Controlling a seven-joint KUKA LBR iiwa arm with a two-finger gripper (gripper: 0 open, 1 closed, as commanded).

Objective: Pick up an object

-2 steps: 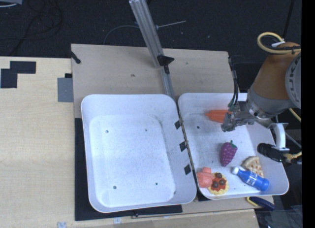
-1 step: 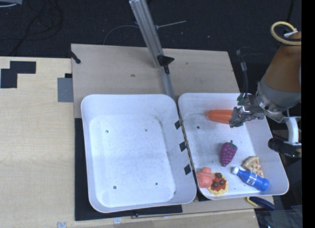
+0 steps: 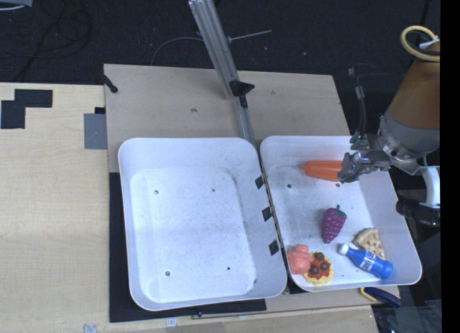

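Observation:
In the right bin (image 3: 287, 153) lie an orange carrot (image 3: 321, 170), a purple grape bunch (image 3: 332, 223), a blue bottle (image 3: 367, 261), a pizza slice (image 3: 370, 239), a red strawberry-like toy (image 3: 299, 257) and a small yellow-and-red tart (image 3: 318, 269). My gripper (image 3: 349, 172) hangs low at the carrot's right end, its dark fingers touching or just over that tip. The arm's orange band and grey wrist rise behind it at the right edge.
The left bin (image 3: 188, 220) sits beside the right one, joined by black clips (image 3: 267, 213). A slanted aluminium rail (image 3: 219, 47) stands behind the bins. A yellow-handled tool (image 3: 379, 295) lies by the right bin's front corner.

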